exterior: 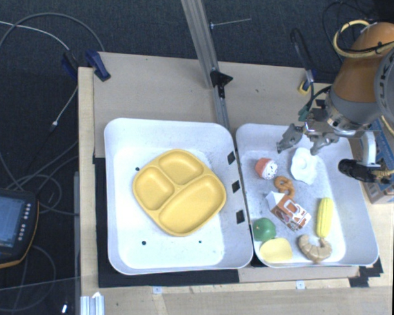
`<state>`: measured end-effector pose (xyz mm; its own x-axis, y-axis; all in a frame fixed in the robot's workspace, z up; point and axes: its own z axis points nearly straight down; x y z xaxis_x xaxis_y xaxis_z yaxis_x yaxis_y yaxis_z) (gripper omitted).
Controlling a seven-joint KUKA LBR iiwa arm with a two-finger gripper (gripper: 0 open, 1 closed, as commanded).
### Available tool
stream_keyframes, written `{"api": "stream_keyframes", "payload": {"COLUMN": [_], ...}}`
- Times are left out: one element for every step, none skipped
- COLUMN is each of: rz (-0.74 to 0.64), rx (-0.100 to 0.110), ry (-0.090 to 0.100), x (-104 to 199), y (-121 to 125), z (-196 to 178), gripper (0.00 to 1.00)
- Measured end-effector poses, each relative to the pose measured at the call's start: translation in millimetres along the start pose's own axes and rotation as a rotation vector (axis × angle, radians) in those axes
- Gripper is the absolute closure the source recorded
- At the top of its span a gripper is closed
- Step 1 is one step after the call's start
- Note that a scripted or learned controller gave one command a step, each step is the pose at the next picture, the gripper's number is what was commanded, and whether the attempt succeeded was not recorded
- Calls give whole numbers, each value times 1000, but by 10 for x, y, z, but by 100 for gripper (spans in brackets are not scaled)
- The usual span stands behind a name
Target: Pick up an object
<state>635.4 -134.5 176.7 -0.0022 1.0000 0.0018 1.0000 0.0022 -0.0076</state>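
Observation:
My gripper (pixel 305 142) hangs open over the far end of the right bin (pixel 365 224), its two fingers spread with nothing between them. Just below it lies a white lumpy object (pixel 304 166). Further objects lie in that bin: a red-and-white mushroom-like toy (pixel 266 168), an orange pretzel shape (pixel 284 184), a small carton (pixel 289 212), a yellow corn cob (pixel 324 217), a green ball (pixel 264 228), a yellow lemon-like piece (pixel 276 251) and a tan pastry shape (pixel 314 247).
The left bin (pixel 118 183) holds a yellow divided plate (pixel 178 191). A metal post (pixel 202 37) rises at the back between the bins. Cables and a tablet (pixel 7 226) lie off the bench to the left.

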Motion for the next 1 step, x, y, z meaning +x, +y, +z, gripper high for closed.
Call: {"api": "stream_keyframes", "payload": {"rz": [4], "rx": [-13], "ry": [-2], "x": [-21], "y": [-7], "z": [568], "gripper": [0]}}
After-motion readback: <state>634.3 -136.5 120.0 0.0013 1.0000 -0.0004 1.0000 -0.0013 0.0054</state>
